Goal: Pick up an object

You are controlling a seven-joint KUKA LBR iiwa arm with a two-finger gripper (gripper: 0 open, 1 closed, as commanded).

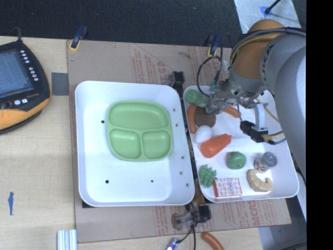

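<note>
Right bin (291, 191), 12 o'clock end: pincer (212, 107), grip state untellable, over brown lump (204, 120); likely light, rigid, smooth; best taken across its middle.

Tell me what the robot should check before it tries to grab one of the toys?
1. Hand is over the right bin, where the toys are: ok.
2. A toy sits just below the hand, the brown lump: ok.
3. Room around that lump: not ok, the white egg and orange carrot crowd it.
4. Hand ready to grab: cannot tell, cables and the wrist hide it.
5. Nothing held already: cannot tell.
6. Left bin holds the green divided plate, out of the way: ok.
</note>
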